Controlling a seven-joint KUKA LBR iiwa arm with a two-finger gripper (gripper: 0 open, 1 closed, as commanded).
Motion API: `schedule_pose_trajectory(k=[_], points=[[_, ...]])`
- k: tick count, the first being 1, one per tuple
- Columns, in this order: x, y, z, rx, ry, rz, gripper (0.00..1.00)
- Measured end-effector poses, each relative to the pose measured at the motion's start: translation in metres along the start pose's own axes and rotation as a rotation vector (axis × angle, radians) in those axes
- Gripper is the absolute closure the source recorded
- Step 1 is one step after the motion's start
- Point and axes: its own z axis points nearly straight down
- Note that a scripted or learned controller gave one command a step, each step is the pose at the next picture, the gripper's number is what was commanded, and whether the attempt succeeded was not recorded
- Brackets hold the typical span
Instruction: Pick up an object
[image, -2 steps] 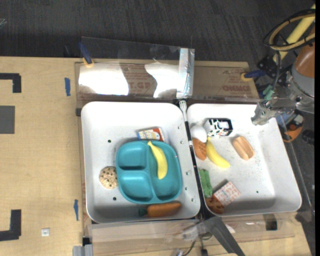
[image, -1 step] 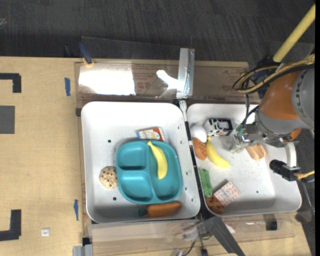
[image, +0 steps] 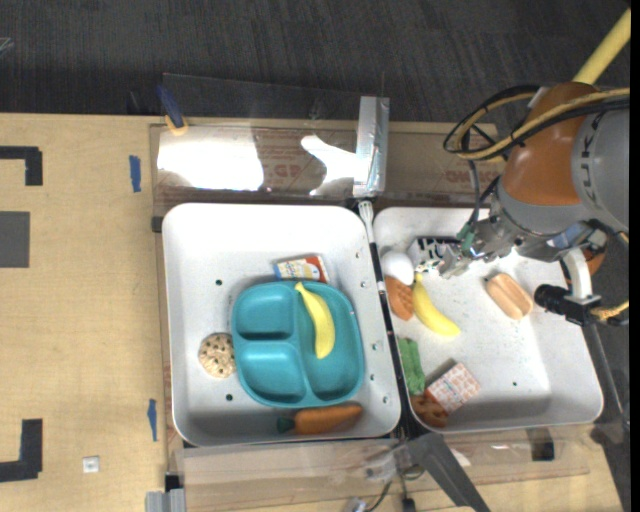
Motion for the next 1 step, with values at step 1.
schedule_pose_trajectory(k=[1], points=[[0.0,0.001,-0.0102,-0.003,-0.002,-0.001,1.0]])
